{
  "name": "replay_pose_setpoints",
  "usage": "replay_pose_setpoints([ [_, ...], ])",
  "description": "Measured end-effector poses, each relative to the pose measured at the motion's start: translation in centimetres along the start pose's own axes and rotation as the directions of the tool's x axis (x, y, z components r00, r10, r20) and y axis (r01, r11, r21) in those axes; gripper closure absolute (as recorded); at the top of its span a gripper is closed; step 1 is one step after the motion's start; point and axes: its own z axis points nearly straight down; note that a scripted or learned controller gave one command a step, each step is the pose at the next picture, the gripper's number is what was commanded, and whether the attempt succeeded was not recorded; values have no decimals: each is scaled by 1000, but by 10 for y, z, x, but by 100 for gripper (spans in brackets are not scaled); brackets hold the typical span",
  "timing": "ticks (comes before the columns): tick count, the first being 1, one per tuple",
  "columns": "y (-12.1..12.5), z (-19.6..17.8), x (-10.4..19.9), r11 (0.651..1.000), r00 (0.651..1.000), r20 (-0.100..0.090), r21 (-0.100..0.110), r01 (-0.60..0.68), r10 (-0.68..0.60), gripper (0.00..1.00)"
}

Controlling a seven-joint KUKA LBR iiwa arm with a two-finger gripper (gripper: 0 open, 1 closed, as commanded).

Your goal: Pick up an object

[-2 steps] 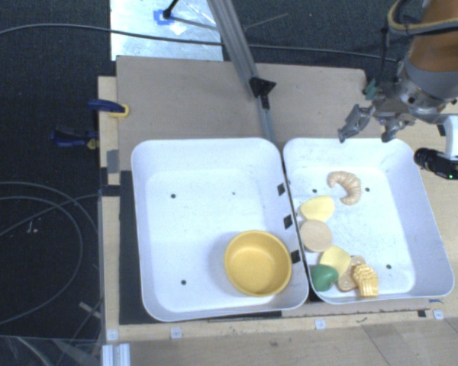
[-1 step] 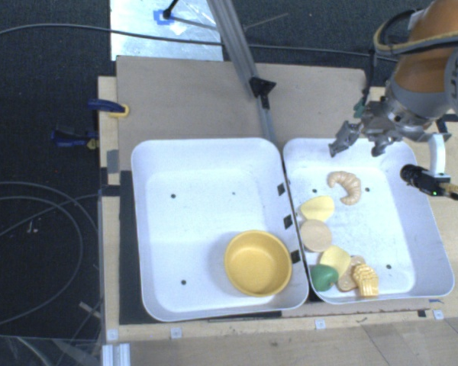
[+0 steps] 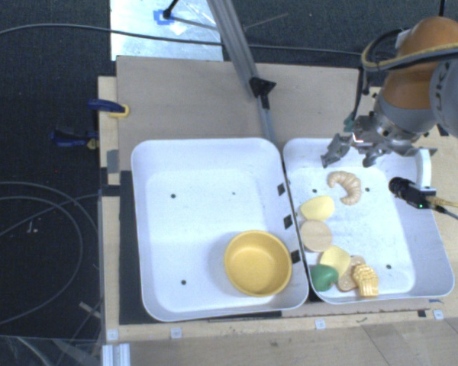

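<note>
now we see the gripper (image 3: 354,152) spread open, holding nothing, over the right bin's (image 3: 435,269) far end, just beyond the croissant (image 3: 346,185).

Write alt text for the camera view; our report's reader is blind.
A gripper hovers with open jaws over the right bin, above a croissant and other toy foods. The left bin holds a yellow bowl.
</note>
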Motion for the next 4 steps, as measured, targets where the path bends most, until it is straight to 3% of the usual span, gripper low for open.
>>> replay_pose_setpoints([
  [1,8,53,7,1000,1000,-1,2,5,-5,0],
  [2,10,38,6,1000,1000,0,-6,6,-6,100],
  [4,13,-52,-1,1000,1000,1,-9,5,-5,100],
])
